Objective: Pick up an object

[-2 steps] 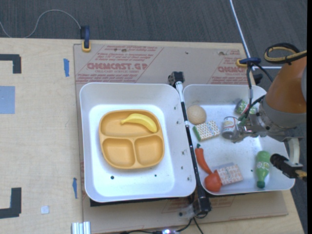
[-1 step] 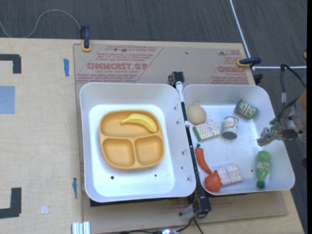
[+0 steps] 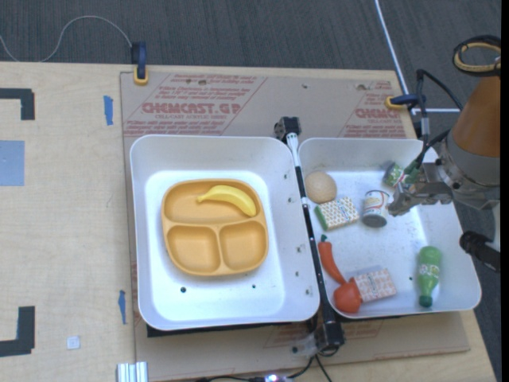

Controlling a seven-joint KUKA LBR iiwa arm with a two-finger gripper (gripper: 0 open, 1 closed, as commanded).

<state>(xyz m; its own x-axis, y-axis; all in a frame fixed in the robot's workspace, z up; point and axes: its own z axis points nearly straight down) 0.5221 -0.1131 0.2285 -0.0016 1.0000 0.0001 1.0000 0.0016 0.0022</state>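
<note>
My gripper (image 3: pixel 400 200) hangs low over the upper right part of the right bin (image 3: pixel 453 237), coming in from the right. A small silver can (image 3: pixel 374 208) lies just to its left, close to or touching it. A small green packet (image 3: pixel 393 173) sits just above the gripper. Further left are a beige round piece (image 3: pixel 320 187) and a green-and-white box (image 3: pixel 337 212). An orange carrot (image 3: pixel 330 262), a red piece (image 3: pixel 347 297), a pink-and-white box (image 3: pixel 374 283) and a green bottle (image 3: pixel 429 274) lie along the bin's front.
The left bin (image 3: pixel 151 213) holds a yellow divided plate (image 3: pixel 179 237) with a banana (image 3: pixel 229 199) in its top compartment. A black clamp (image 3: pixel 287 127) stands at the divide between the bins. The arm's orange band (image 3: pixel 481 118) rises at the right edge.
</note>
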